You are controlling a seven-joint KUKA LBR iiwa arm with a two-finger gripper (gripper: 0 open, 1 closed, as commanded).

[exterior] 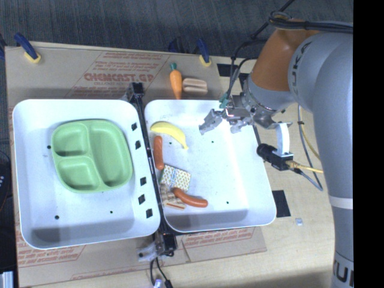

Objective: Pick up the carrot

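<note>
My gripper [211, 122] (whether it's released or clenched, I cannot tell) hovers over the right bin [252, 179]; the carrot [175, 83] lies at ten o'clock, outside it, long axis twelve-to-six.

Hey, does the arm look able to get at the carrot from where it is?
Probably yes: the carrot lies in the open on the cardboard behind the right bin, nothing over it, with the end effector nearby above that bin.

Glossy white plastic bins [36, 161]; matt green plastic tray [90, 155]; smooth plastic-looking carrot [175, 81] and banana [169, 131]; printed matt cardboard [114, 71] beneath; smooth grey arm [327, 89] casing, satin orange band [277, 59].
</note>
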